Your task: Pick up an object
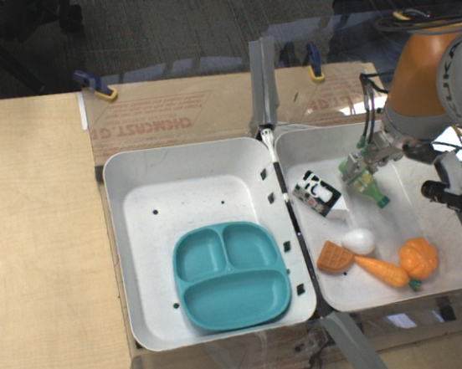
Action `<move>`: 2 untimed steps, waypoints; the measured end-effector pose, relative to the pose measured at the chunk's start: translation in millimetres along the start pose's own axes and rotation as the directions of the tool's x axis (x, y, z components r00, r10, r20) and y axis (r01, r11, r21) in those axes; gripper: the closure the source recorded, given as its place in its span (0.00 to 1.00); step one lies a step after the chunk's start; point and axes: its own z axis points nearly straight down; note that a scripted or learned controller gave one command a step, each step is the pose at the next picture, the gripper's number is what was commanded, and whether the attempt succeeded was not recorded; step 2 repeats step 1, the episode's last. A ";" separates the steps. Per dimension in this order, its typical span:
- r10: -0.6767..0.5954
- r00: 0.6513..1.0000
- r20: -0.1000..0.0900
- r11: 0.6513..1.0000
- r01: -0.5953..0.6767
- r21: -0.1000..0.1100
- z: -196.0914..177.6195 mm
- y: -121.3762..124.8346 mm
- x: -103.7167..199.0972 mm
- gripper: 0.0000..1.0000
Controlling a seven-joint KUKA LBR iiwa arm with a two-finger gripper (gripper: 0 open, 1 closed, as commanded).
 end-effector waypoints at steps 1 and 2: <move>0.171 0.985 0.000 0.985 -0.171 0.001 -103.7 14.0 38.4 1.00; 0.171 0.985 0.000 0.985 -0.171 0.001 -103.7 14.0 38.4 1.00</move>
